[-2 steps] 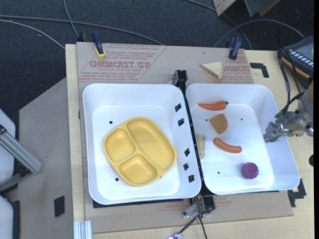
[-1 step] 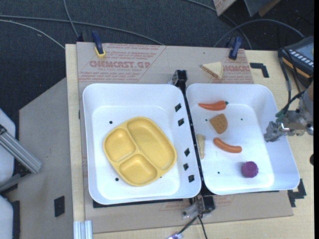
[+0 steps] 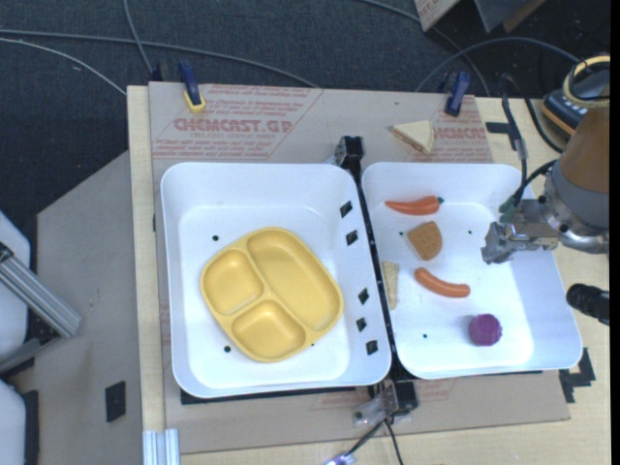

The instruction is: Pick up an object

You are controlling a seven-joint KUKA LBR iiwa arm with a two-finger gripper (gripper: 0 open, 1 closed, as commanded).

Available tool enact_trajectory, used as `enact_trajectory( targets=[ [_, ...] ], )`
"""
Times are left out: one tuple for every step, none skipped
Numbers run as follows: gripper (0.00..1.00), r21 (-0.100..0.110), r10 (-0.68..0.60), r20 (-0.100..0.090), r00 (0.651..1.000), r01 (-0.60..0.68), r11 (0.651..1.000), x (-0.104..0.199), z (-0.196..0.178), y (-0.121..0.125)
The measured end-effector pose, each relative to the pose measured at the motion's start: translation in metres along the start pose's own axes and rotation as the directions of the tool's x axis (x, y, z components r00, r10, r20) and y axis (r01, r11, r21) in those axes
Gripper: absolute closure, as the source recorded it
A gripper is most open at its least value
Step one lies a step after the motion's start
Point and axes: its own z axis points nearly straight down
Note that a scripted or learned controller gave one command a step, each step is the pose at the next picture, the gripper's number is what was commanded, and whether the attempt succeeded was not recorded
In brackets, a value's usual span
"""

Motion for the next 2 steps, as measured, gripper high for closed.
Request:
enact_trajectory(
  targets=[
    [1.0,0.005,0.0,-0.002,1.0,0.0,1.0,0.052,0.001,0.004],
    [1.0,0.005,0.001,-0.001,1.0,-0.001,1.0,0.101,0.011,0.016]
  ],
)
